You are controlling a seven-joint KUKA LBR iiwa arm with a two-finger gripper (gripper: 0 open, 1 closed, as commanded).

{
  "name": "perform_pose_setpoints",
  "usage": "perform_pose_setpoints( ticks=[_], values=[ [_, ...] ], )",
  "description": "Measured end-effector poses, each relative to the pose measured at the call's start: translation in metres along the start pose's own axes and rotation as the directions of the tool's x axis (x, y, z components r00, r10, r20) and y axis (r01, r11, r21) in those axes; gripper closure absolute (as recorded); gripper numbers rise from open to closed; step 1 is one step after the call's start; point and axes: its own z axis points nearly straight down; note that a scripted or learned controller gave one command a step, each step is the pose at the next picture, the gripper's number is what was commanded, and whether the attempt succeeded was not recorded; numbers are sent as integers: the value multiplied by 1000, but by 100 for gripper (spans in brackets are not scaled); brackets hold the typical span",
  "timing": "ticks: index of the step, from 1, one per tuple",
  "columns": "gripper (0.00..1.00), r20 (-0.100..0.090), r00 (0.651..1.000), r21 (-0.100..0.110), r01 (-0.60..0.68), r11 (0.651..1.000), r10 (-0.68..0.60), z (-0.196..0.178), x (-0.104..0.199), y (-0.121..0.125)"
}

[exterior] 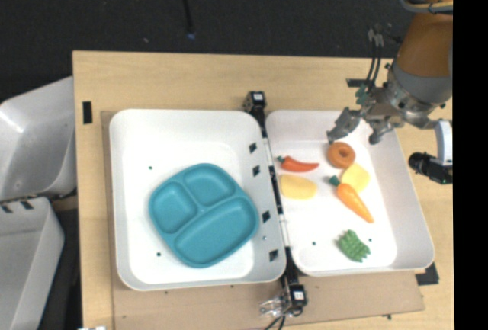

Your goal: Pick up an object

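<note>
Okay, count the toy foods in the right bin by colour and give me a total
Orange: 2, the ring and the carrot
Yellow: 2, one and another
Red: 1, the chili
Green: 1
Total: 6

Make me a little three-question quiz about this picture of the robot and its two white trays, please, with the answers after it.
1. True or false: the blue divided plate lies in the left bin.
2. Which toy lies nearest the pincer? A. the green toy B. the orange round toy C. the carrot
3. Fill in: the red pepper lies in the ____ bin.

Key
1. True.
2. B; it lies just below the pincer, in the right bin.
3. Right, near the divide between the bins, above the yellow toy.
</note>
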Motion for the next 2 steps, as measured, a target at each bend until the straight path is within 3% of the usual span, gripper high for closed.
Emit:
perform_pose_setpoints(
  ticks=[1, 2],
  values=[
    [0, 2, 1000, -13, 4, 1000, -3, -8, 0, 2],
    [0, 3, 1000, -9, 1, 1000, -1, 39, -10, 4]
  ],
)
